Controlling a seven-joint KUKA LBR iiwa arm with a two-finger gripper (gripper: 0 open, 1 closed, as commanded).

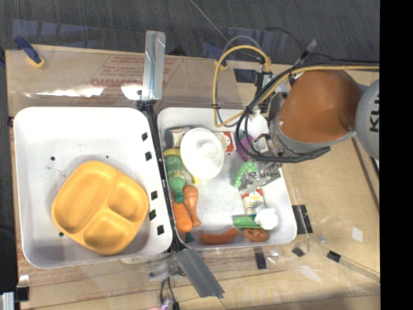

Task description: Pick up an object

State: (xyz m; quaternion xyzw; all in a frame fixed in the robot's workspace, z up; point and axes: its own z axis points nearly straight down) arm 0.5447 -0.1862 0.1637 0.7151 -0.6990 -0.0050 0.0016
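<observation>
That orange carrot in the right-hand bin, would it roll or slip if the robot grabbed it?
The carrot looks like smooth, glossy plastic, so probably light, stiff and a bit slippery. Its tapered, rounded shape could roll, though the bin wall and the neighbouring carrot beside it would likely check that.

Single fixed overhead camera, slanted down, both bins (26,173) framed.

— What's in the left bin (26,128)?
— A yellow tray (100,205) with three compartments, lying flat near the front.
— And the right bin (216,205)?
— Just beside the left one, their walls touching along the middle.
— Anything between them?
— A grey metal strip (153,66) stands up at the far end of the seam.
— What's beneath?
— A brown bench (84,70), with dark carpet (97,5) beyond it.
</observation>
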